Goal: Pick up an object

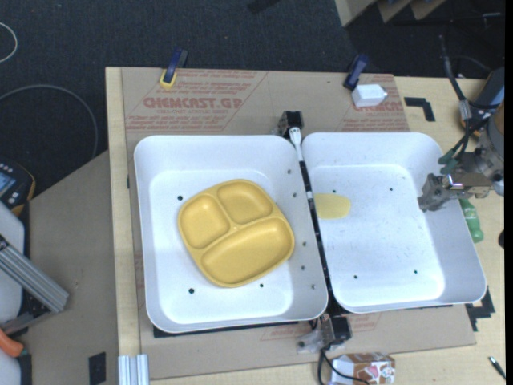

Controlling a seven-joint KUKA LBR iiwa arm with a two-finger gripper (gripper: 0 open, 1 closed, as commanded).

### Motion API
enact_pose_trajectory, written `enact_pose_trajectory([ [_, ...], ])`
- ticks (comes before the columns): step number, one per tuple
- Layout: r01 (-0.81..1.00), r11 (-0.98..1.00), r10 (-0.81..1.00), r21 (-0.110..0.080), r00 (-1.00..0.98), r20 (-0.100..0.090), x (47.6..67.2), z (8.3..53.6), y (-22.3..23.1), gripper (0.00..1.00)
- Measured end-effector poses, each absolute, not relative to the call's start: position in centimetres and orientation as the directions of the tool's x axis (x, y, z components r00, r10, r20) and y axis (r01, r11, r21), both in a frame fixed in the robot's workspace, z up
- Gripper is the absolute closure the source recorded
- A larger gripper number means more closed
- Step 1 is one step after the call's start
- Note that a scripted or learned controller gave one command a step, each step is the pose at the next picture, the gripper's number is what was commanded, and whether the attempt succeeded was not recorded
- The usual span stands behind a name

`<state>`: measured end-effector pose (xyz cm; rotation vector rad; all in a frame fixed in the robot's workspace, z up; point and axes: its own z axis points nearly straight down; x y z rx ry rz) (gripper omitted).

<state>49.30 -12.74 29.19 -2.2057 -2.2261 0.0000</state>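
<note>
Hovering at the right bin's [449, 283] edge, the gripper [433, 192] (finger state unclear)

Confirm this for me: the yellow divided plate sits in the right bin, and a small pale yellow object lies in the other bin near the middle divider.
Wrong on one point: the camera view shows the yellow divided plate in the left bin, not the right. The small pale yellow object lies in the other bin, the right bin, near the middle divider, as you said.
</note>
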Motion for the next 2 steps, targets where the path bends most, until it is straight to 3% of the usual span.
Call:
enact_pose_trajectory([
  [1, 1.000, 0.018, 1.000, -0.002, -0.018, 0.007, 47.9, 30.3, 2.4, 1.00],
  [2, 1.000, 0.001, 1.000, 0.004, -0.001, 0.000, 48.0, 32.5, 1.2, 1.00],
])
